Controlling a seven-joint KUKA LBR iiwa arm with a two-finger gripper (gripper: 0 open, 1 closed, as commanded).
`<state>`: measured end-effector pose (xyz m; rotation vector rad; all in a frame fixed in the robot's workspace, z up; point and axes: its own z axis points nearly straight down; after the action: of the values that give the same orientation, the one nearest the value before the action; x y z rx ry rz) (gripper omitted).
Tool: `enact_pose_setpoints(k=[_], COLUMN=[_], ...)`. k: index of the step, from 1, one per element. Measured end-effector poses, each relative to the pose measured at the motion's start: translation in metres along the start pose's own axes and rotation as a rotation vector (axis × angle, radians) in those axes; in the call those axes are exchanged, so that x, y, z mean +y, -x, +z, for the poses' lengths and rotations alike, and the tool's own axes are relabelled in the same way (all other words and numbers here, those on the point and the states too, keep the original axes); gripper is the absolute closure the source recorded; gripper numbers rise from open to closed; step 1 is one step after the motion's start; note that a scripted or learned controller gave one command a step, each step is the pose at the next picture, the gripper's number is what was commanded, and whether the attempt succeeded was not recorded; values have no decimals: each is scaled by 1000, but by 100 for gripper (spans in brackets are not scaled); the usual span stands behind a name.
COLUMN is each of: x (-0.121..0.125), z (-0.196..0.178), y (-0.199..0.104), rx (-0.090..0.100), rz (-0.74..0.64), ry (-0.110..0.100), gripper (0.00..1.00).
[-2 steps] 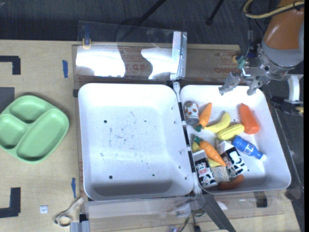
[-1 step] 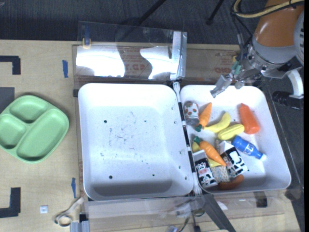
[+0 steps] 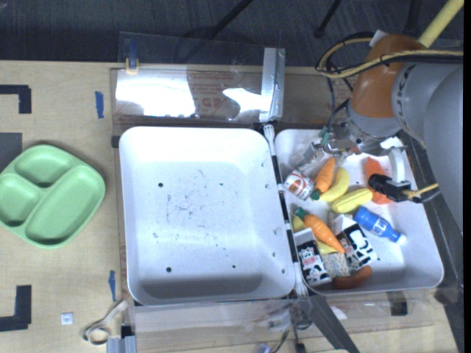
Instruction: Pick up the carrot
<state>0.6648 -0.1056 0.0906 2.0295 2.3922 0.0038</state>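
Bench was cluttered; carrot (image 3: 321, 229) lay unpicked in the right bin (image 3: 423, 259), gripper (image 3: 333, 144) hovered nearby, couldn't tell its state.

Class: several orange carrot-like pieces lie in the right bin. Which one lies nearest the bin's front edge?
The orange tapered carrot beside the blue plastic bottle; the other orange pieces lie farther back, nearer the tool.
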Motion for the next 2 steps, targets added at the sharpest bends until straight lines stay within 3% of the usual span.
enact_pose_setpoints(k=[1, 2], x=[-29, -29], z=[4, 4], y=[-2, -2], rx=[2, 2], rz=[11, 11], ry=[-2, -2], gripper=[0, 0])
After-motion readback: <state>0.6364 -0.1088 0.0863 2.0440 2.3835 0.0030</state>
